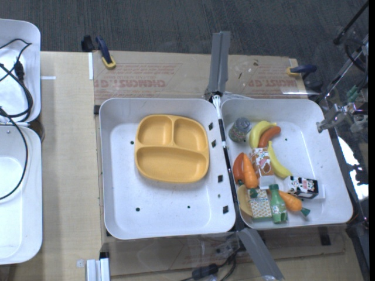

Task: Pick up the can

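The can (239,130) is a small grey tin lying at the back left of the right bin (316,157), touching a yellow banana (258,133). At the right bin's far right rim I see a metal part that looks like my gripper (335,115). It sits high at the edge, well to the right of the can and apart from every object. Nothing shows in its grasp.
The right bin also holds a second banana (279,164), a red-orange pepper (269,136), carrots (250,173), a green bottle (277,204), a snack packet (262,161) and a black-and-white carton (302,187). A yellow divided plate (172,147) lies in the left bin (117,204).
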You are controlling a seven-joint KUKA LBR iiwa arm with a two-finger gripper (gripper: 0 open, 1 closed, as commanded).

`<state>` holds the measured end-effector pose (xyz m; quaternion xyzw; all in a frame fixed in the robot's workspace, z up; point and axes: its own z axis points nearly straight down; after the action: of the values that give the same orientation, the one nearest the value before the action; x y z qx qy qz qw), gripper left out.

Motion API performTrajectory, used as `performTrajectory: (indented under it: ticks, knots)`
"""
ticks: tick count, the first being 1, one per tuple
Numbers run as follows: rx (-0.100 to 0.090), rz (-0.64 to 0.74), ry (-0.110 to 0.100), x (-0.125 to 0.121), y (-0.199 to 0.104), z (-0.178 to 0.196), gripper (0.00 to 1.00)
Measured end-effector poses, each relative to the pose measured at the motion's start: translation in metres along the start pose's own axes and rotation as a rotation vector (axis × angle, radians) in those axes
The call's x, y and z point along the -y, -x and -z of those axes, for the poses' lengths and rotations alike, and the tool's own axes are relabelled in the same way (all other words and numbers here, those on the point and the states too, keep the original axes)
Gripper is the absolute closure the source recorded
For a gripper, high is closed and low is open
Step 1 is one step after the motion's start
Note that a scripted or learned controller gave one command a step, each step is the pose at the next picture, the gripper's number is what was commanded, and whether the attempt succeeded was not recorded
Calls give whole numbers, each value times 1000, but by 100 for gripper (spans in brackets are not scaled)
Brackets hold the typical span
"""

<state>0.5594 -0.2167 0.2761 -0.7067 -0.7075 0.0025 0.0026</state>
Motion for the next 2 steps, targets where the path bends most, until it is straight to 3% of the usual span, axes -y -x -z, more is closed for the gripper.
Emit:
performTrajectory:
  ticks: [1, 2]
  knots:
    - [-2, 55, 1, 54, -6, -134, 0]
    - [-2, -10, 3, 46, -29, -188, 0]
